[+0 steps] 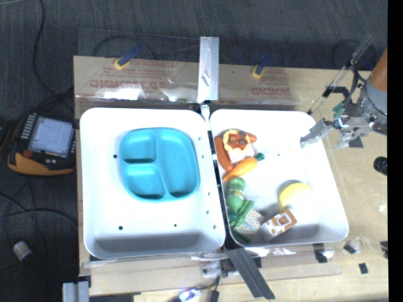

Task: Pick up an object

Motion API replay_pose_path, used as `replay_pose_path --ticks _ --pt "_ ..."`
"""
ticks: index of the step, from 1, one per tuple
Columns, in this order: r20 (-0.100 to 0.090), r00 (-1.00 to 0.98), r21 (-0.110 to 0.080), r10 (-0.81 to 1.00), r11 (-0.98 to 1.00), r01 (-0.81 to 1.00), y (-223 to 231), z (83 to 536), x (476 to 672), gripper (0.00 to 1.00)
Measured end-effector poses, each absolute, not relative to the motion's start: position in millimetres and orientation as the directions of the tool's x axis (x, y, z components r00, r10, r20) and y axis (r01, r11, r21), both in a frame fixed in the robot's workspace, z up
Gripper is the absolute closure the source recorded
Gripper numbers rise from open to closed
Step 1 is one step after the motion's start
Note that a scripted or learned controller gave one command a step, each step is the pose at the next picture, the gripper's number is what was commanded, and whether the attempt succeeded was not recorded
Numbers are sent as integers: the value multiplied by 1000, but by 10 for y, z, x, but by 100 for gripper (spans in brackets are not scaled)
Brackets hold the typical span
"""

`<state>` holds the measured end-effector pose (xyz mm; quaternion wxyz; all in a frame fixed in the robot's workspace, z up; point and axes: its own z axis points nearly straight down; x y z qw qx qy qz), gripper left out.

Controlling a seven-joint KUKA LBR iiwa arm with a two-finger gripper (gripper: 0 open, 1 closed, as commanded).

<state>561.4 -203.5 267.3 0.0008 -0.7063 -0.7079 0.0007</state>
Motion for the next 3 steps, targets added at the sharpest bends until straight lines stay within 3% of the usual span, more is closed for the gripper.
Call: replay_pose_path --ticks 1,2,3 --pt "2 -350 -1 937 350 937 -1446 1990 5434 0" --pt "1 -357 -2 934 357 934 -993 1560 5893 0" --pt "-6 -471 13 882 471 882 -1075 901 6076 0"
